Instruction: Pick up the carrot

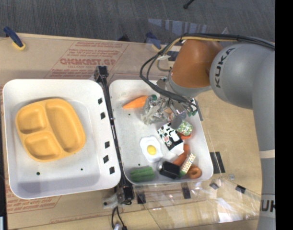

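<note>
An orange carrot [135, 102] lies in the upper left part of the right bin [124, 133], pointing left. My gripper [155, 110] hangs just to the right of it, its metal parts low over the bin floor and close to the carrot's thick end. The arm's orange band and grey wrist cover the bin's upper right part. Nothing shows between the fingers.
The right bin also holds a fried egg toy [150, 148], a black-and-white carton [169, 137], a strawberry [185, 128], a green vegetable [142, 173], a black block [169, 169] and a doughnut [193, 172]. The left bin [21, 176] holds a yellow divided plate [49, 128].
</note>
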`<action>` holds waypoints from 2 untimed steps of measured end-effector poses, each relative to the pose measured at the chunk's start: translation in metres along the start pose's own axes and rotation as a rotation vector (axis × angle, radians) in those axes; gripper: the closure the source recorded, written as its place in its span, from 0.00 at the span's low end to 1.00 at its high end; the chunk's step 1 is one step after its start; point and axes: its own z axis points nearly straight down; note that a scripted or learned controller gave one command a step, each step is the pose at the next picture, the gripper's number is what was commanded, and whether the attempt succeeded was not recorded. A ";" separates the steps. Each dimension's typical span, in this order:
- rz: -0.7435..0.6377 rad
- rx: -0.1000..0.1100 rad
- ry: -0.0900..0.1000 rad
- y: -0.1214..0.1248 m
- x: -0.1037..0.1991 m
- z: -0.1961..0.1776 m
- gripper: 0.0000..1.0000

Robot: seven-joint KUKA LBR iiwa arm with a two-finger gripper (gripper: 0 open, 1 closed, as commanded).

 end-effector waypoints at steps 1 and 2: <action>0.003 -0.001 0.003 -0.001 0.002 0.001 0.00; 0.024 -0.004 0.013 -0.007 -0.021 0.001 0.00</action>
